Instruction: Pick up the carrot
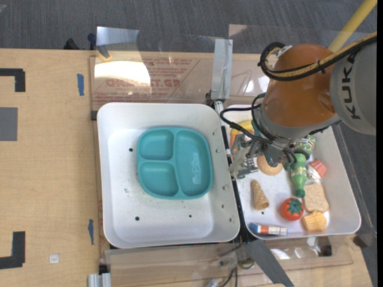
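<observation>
While the gripper (263,157) hangs low over the right bin (350,187) near its left wall, finger state cannot be told. Carrot (297,173): just right of it, upright, between cookie (270,167) and bread (316,198). Open floor toward the cone (259,194).

arm (299,94) at 2 o'clock over right bin (350,205) | gripper (263,157) low beside bin's left wall | teal plate (175,162) centre of left bin (119,208) | cone (259,194), tomato (291,208), bread (315,198), tube (268,229) at 4 o'clock
</observation>
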`<state>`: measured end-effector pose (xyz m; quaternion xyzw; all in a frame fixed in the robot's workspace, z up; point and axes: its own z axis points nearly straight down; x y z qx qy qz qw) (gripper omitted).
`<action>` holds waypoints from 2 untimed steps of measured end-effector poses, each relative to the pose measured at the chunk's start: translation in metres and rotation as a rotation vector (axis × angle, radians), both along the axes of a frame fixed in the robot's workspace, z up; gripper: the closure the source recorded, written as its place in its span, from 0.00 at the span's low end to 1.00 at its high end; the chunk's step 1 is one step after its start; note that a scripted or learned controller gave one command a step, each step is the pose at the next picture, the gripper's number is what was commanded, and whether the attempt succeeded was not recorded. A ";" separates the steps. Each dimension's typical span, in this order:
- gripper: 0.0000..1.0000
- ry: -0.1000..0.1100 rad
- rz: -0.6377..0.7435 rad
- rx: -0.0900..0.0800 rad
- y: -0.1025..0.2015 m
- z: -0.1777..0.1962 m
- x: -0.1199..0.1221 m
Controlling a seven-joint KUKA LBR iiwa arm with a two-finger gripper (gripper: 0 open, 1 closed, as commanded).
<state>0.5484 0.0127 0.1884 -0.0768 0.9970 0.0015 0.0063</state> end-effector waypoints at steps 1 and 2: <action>1.00 -0.005 0.000 -0.003 0.005 0.133 0.007; 1.00 0.018 0.077 -0.004 -0.011 0.024 -0.045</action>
